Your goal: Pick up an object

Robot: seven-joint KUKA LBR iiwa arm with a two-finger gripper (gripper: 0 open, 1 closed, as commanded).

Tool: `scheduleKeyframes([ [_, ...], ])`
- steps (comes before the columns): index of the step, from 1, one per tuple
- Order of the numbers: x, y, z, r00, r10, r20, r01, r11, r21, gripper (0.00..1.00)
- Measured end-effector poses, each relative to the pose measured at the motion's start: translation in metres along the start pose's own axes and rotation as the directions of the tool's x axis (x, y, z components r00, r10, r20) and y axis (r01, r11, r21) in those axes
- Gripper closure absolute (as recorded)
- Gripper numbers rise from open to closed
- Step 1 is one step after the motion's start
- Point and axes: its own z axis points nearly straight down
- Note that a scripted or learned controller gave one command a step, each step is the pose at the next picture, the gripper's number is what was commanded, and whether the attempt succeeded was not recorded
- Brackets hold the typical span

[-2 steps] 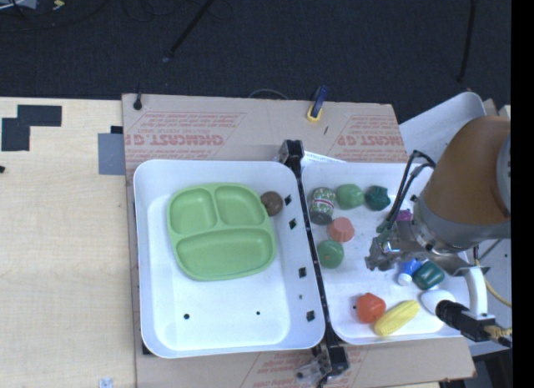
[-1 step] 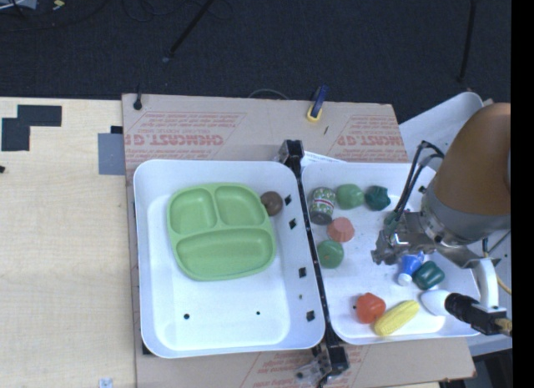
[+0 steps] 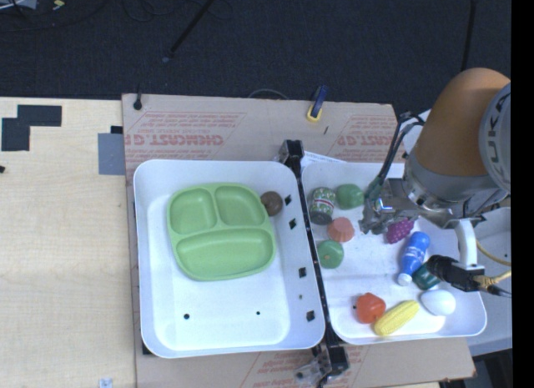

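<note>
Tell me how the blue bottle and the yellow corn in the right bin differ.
The blue bottle is blue with a white cap end; the yellow corn is yellow all over. The bottle lies steeply slanted in the view, while the corn lies at a shallower slant. The bottle sits nearer the gripper, in the middle of the right bin; the corn rests near that bin's lower edge, beside an orange-red toy. Both are elongated and lie on their sides.

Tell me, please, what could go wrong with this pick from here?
The tool sits low in the crowded right bin, beside the purple grapes and pink piece; closing there could nudge neighbours instead of gripping one. The blue bottle lies close under the arm and might get knocked aside.
</note>
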Motion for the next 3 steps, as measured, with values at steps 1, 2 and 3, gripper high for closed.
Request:
scheduleKeyframes([
  [1, 0.012, 0.025, -0.008, 1.000, 0.000, -0.001, 0.000, 1.000, 0.001, 1.00],
  [2, -0.002, 0.016, -0.002, 1.000, 0.004, 0.000, -0.004, 1.000, 0.005, 1.00],
  [3, -0.003, 0.033, -0.004, 1.000, -0.001, 0.000, 0.001, 1.000, 0.002, 1.00],
])
